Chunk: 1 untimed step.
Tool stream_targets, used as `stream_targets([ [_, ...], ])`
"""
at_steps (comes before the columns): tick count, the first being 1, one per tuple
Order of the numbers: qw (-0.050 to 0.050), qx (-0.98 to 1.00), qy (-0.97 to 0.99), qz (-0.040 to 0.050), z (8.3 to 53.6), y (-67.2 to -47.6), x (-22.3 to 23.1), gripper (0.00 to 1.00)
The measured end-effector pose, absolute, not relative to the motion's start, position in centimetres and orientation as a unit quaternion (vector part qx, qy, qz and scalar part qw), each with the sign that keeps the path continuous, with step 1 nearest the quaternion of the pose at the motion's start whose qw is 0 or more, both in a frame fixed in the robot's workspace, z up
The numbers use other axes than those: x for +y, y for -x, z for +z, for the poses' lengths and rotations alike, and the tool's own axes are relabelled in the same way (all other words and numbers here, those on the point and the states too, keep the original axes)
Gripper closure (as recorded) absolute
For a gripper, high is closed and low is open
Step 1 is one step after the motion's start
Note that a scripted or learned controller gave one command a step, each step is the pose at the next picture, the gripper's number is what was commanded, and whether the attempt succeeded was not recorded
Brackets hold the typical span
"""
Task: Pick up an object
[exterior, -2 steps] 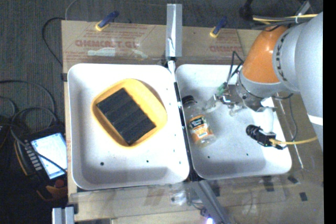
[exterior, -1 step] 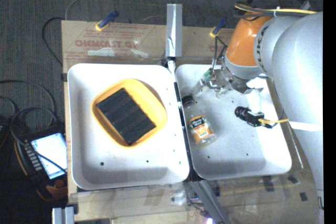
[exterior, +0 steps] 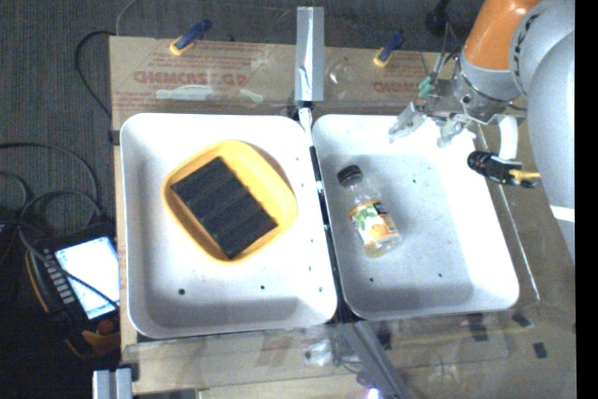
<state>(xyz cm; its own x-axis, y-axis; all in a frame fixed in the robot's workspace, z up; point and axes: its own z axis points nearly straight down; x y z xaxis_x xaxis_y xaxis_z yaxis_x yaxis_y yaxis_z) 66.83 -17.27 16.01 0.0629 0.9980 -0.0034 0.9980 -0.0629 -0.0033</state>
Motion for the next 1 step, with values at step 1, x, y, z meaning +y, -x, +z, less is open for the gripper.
stream_targets([
  [1, 0.0, -0.686, 0.728, 0.0026, 9.21, -66.24, -13.26, 0.0],
])
